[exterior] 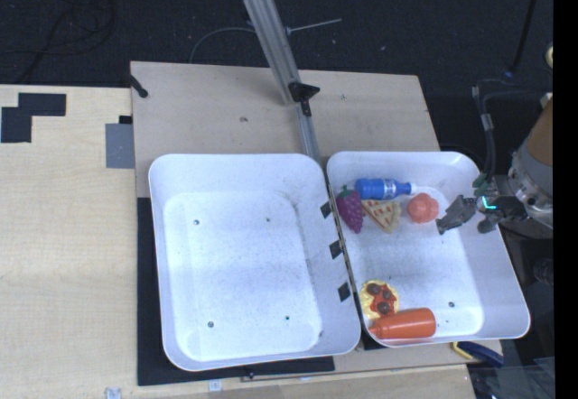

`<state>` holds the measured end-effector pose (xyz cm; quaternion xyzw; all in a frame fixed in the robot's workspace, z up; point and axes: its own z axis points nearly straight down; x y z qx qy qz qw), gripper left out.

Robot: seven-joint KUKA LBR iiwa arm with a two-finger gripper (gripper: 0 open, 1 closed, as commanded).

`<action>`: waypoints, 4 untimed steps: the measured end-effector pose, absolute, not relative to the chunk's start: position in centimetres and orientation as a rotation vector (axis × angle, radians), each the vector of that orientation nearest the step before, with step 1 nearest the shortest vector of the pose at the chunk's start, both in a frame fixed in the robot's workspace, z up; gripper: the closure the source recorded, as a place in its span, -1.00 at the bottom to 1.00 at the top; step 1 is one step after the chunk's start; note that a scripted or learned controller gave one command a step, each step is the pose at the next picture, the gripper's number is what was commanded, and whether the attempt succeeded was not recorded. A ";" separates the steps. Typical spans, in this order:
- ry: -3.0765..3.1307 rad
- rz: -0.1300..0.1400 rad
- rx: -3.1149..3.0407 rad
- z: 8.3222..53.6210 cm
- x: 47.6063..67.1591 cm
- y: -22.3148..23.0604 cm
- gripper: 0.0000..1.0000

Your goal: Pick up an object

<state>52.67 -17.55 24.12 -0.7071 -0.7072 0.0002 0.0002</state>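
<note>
The grey arm (533,173) reaches in from the right, its orange band (543,137) above the wrist, and its dark two-finger gripper (456,213) hangs over the right edge of the right bin (488,302), pointing left, nothing visible between its fingers.

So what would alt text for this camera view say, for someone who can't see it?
A gripper hangs over the right bin, beside a tomato, holding nothing. That bin also holds a bottle, grapes, a pizza slice, a sausage and a small pizza; the left bin sits alongside.
</note>
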 end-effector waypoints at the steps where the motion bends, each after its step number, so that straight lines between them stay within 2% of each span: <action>1: -2.221 0.001 -2.221 24.1 52.7 -17.5 -1.00; 2: -2.219 0.005 -2.218 18.1 53.2 -17.2 -1.00; 3: -2.218 0.005 -2.217 11.8 52.8 -17.4 -1.00; 4: -2.221 0.001 -2.221 9.1 52.8 -17.3 -1.00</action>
